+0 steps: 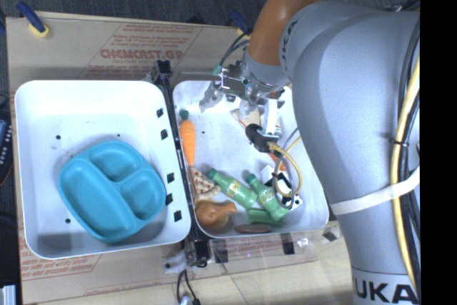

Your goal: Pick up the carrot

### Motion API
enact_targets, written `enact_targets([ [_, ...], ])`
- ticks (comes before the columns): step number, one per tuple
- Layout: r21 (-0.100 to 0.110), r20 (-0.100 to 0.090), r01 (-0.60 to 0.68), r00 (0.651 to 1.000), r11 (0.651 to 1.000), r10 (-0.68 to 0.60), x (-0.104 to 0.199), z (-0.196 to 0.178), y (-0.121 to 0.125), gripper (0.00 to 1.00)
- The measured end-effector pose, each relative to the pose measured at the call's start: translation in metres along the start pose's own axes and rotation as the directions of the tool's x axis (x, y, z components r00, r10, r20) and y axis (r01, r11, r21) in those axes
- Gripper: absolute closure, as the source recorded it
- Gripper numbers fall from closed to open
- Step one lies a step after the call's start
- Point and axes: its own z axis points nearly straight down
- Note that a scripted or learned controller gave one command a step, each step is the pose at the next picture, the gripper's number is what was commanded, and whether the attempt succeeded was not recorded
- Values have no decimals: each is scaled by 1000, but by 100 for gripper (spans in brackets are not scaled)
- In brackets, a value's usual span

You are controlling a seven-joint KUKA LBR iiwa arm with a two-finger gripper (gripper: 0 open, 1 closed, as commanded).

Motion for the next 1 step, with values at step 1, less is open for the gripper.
enact_targets([
  [1, 1, -1, -28, 1000, 1000, 28, 12, 40, -2, 0],
])
